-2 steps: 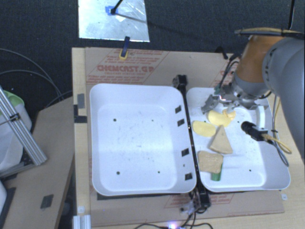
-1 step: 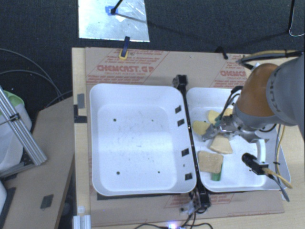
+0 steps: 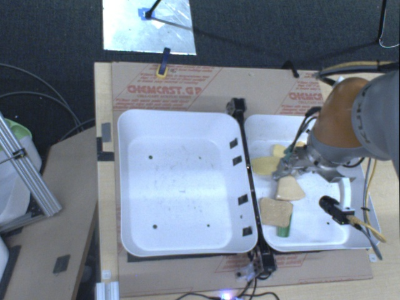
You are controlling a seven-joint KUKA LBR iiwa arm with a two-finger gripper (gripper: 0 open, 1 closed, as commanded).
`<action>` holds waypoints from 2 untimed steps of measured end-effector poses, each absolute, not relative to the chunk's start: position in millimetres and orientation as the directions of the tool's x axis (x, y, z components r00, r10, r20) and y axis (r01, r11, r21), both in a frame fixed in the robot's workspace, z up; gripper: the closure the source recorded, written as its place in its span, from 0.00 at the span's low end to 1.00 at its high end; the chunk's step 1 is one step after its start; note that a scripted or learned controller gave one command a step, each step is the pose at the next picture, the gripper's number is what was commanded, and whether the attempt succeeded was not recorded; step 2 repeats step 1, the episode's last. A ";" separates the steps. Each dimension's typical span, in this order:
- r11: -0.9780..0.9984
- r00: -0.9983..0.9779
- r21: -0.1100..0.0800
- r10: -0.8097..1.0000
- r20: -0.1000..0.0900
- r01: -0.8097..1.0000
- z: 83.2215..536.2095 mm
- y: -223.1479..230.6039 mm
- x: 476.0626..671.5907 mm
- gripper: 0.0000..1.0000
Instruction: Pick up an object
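Bins, white, shallow, smooth-walled, round-cornered: we count two, the left bin (image 3: 181,114) and the right bin (image 3: 312,233), side by side.

Gripper (image 3: 290,167): one, our landmark, low over the right bin. We cannot tell how far it is open, nor whether it has hold of anything.

Yellow pieces, two: the larger yellow piece (image 3: 265,165), flat and pale, lies just left of the gripper in the view; the small yellow piece (image 3: 279,150) just beyond it.

Tan pieces, two: the tan wedge (image 3: 289,189) lies just camera-side of the gripper; the tan slab (image 3: 275,211), square and rough-faced, nearer still.

Green piece (image 3: 284,230): one, small, at the slab's near edge.

We list beneath the bins a cardboard sheet (image 3: 169,86) with red lettering. Around it is dark carpet (image 3: 50,24), with one shiny silver sheet (image 3: 150,17) far beyond the gripper.
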State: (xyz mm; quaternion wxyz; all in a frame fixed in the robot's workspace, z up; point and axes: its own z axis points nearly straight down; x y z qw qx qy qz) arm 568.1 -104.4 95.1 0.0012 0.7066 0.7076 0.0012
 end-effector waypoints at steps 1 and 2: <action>0.011 -0.011 0.009 1.000 0.003 1.000 190.0 -31.5 548.5 1.00; 0.011 -0.011 0.009 1.000 0.003 1.000 190.0 -31.5 548.5 1.00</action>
